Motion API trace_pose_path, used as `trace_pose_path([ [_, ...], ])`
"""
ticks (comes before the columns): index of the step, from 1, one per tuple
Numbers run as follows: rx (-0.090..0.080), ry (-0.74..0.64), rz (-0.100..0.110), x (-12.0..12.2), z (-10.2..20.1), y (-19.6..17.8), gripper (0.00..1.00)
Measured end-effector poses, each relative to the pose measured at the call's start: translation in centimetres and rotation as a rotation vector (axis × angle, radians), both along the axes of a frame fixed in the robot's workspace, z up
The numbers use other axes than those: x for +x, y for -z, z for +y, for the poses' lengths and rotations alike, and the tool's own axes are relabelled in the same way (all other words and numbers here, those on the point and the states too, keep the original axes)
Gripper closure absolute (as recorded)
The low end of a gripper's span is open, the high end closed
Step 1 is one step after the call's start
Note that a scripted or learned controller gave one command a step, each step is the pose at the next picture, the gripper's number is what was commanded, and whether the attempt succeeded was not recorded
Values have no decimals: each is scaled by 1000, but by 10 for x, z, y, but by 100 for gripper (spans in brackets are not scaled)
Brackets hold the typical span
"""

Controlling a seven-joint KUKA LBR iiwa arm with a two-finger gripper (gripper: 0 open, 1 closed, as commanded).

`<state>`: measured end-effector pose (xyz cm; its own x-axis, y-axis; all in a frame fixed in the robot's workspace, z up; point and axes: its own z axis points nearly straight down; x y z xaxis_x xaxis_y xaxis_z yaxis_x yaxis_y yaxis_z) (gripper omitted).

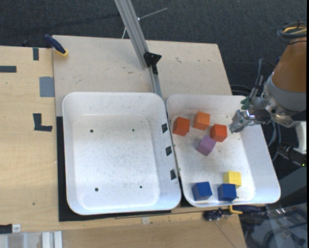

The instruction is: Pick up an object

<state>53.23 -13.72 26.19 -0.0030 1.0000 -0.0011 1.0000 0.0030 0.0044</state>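
Note:
The right bin (257, 159) holds several small blocks. Three orange-red ones lie near its back: one at the left (181, 126), one in the middle (201, 120) and a redder one (218, 133). A purple block (206, 145) sits just in front of them. Near the front edge are two blue blocks (201, 190) (227, 191) and a yellow block (232, 178). My gripper (237, 123) hangs over the bin's right side, just right of the redder block, with nothing seen between its fingers.
The left bin (113, 154) stands beside the right one. A slanted metal pole (136, 32) with a black clamp (152, 60) reaches down to the bins' shared back edge. A blue and yellow tool (56, 45) lies on the bench at the back left.

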Motion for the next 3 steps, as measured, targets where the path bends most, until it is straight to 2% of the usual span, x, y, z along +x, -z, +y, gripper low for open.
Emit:
trace_pose_path([
  [1,1,1,4,1,0,-18,100],
  [3,2,-2,7,-17,98,8,100],
])
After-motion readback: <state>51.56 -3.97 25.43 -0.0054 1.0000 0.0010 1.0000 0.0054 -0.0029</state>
